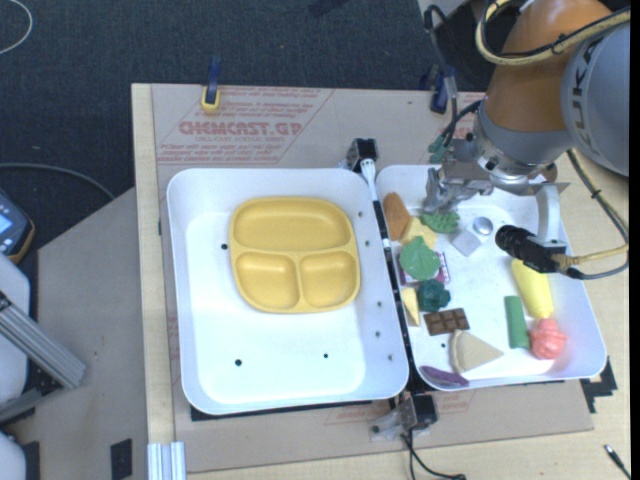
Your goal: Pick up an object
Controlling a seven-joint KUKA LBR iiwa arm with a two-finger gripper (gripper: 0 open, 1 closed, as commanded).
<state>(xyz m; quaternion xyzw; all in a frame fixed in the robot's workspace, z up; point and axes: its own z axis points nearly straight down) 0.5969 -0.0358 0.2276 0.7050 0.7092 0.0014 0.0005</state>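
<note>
The toy pieces lie crowded in the right bin (590, 353): a brown bread-like piece (397, 214) near its upper left corner, a green leafy piece (420, 260) just below it, a darker green lump (434, 295) under that, then a chocolate bar (446, 320), a pale wedge (478, 351) and a purple strip (443, 375) toward the near edge. Along the right side sit a yellow corn-like piece (532, 290), a green stick (515, 322) and a pink berry (548, 340), the berry touching the stick's lower end. The jaws (442, 200) hang over the upper part of this bin, just above another green leafy piece (441, 219); whether they are parted or closed, or hold anything, cannot be told from this slant. The grey arm with its orange band (545, 38) comes in from the right. The left bin (195, 268) holds a yellow divided plate (295, 252), lying flat in its upper middle. Both bins rest on the table (150, 168), touching side by side.
</note>
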